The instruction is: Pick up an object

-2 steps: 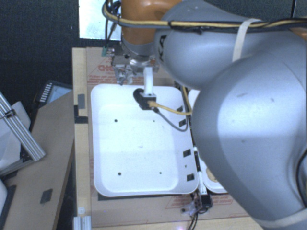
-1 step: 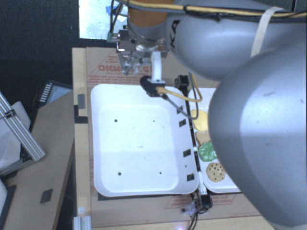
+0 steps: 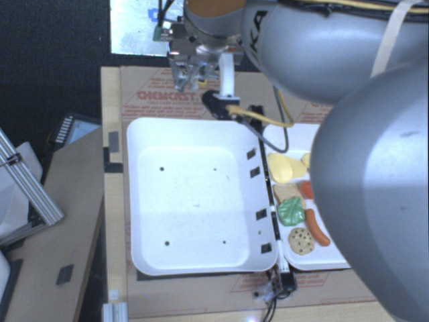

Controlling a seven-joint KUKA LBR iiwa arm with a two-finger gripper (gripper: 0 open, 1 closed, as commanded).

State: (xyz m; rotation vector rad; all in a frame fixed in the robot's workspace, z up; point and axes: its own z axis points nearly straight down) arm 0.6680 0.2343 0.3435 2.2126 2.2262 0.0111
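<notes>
Gripper (image 3: 191, 79) sits at upper centre of the frame, above the far rim of the left bin (image 3: 144, 180), over the cardboard sheet (image 3: 154, 96) with red print; whether it is open or closed, cannot tell, nothing visible in it. Grey arm (image 3: 348, 52) fills the right side and top. Right bin (image 3: 295, 136), lower right, holds toy food: yellow piece (image 3: 281, 168), green leafy piece (image 3: 291, 210), cookie (image 3: 301, 241), orange sausage (image 3: 317, 227). Bench is tan board; dark backdrop upper left, aluminium rail (image 3: 27, 190) at left edge.
</notes>
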